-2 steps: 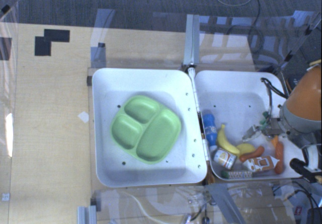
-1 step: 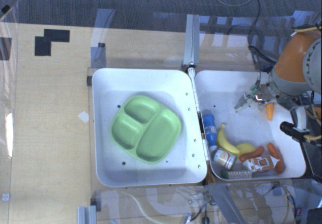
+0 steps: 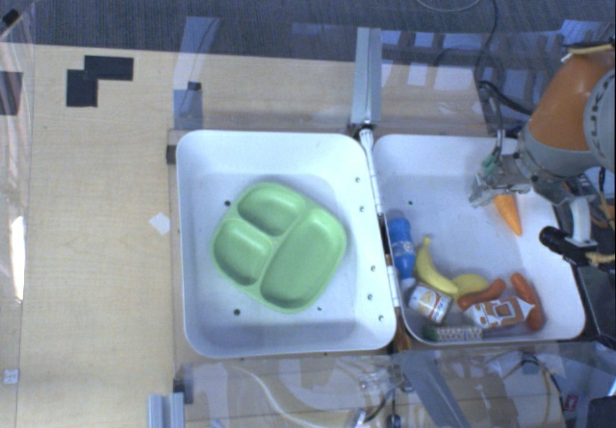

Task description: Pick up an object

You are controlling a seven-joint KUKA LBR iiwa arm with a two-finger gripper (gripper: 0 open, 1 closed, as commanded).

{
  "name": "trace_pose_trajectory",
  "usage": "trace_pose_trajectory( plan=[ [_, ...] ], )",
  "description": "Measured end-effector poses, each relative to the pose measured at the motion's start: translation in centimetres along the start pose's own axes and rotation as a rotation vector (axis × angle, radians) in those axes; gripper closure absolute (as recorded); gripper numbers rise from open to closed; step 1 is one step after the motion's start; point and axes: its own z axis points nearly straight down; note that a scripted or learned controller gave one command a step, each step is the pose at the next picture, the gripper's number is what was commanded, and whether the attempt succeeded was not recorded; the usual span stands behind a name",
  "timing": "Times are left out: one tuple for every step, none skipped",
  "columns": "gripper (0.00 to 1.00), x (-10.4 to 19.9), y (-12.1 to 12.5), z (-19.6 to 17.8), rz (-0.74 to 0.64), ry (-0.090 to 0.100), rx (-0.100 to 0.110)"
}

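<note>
Camera view: gripper point(image 3: 498, 182) over right bin point(image 3: 433, 162); carrot point(image 3: 508, 213) just below fingers; finger state unclear.

Grey-bodied arm point(image 3: 577, 133) at the right edge of the frame, rounded in its casing. Broad orange band point(image 3: 563, 104) wrapped over the bulging segment, glossy, bordered by pale grey above and darker grey beneath. Below the band, a narrower metallic wrist piece toward the centre right. Small silvery pincer point(image 3: 496, 183) at the tip, angular, with a speck of green on it. Black cables point(image 3: 488, 94) looped beside the arm. Black fitting point(image 3: 570, 245) lower right.
</note>
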Motion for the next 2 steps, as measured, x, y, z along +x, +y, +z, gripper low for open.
trace_pose_trajectory(
  plan=[
    [1.00, 4.9, 3.0, -10.4, -0.036, -0.002, 0.010],
    [1.00, 3.9, -0.2, 1.2, 0.165, -0.004, 0.012]
  ],
)
